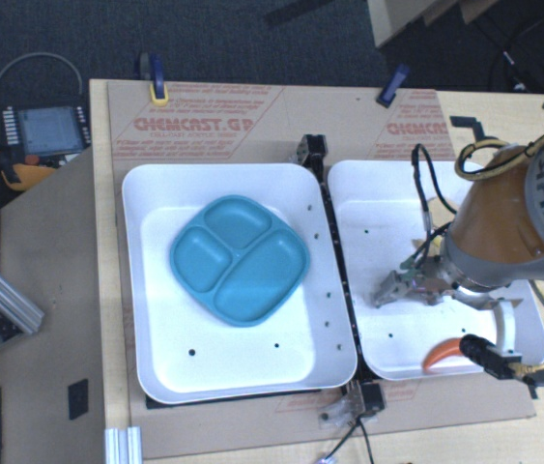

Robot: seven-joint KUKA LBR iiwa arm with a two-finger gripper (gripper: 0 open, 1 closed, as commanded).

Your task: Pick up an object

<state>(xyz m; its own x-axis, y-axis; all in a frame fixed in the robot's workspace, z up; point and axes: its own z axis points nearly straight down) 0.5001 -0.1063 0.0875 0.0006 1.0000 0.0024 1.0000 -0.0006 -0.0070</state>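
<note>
Plate (241,259), the blue divided one in the left bin (141,259), looks stiff, light and slick, so grip its rim; your pincer (387,291) hangs released over the right bin (378,201).

from my seat i see the bench (252,114) carrying two white bins side by side: the left bin (146,288) holds a blue divided plate (241,257) lying flat near its middle. the grey arm (508,220) with its orange band reaches over the right bin (378,211), its claw (387,291) low above that bin's floor, pointing toward the wall between the bins. an orange object (443,355) lies near the right bin's front edge, apart from the claw.
</note>
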